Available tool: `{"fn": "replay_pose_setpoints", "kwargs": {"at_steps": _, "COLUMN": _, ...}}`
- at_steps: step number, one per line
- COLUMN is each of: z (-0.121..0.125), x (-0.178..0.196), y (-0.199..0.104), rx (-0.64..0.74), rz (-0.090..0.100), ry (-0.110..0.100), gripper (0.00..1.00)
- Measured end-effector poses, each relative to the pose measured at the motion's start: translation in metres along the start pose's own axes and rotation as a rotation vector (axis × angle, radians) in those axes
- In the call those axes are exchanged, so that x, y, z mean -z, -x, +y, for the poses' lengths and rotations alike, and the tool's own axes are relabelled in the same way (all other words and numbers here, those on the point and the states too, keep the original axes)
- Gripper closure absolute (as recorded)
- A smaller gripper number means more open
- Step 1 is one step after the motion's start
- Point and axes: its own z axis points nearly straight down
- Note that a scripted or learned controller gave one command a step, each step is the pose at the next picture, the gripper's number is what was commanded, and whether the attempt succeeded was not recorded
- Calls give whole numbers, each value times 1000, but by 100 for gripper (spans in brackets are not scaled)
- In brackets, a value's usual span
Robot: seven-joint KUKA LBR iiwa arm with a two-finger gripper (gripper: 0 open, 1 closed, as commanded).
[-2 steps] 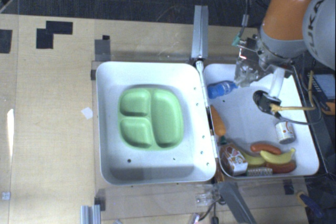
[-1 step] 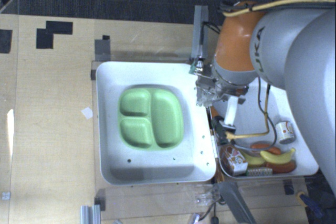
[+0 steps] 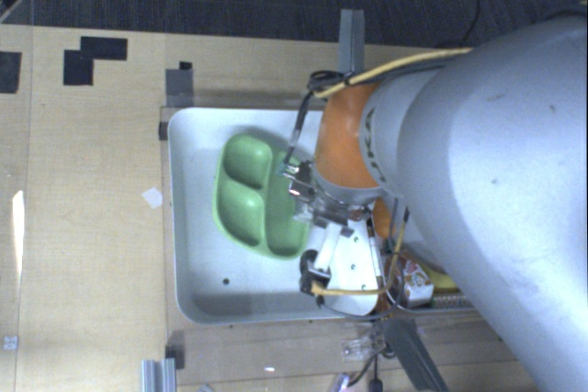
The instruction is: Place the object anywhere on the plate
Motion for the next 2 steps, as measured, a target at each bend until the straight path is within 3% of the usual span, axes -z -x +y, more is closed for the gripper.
{"fn": "replay_pose_setpoints", "kwargs": {"at_steps": 1, "z": 39, "x": 85, "y": 25, "rx": 428, "rz": -8, "ry": -17, "gripper": 100}}
{"fn": "replay_pose_setpoints", "kwargs": {"at_steps": 2, "z": -30, "x": 42, "y": 10, "rx": 735, "rz": -5, "ry": -23, "gripper": 100}}
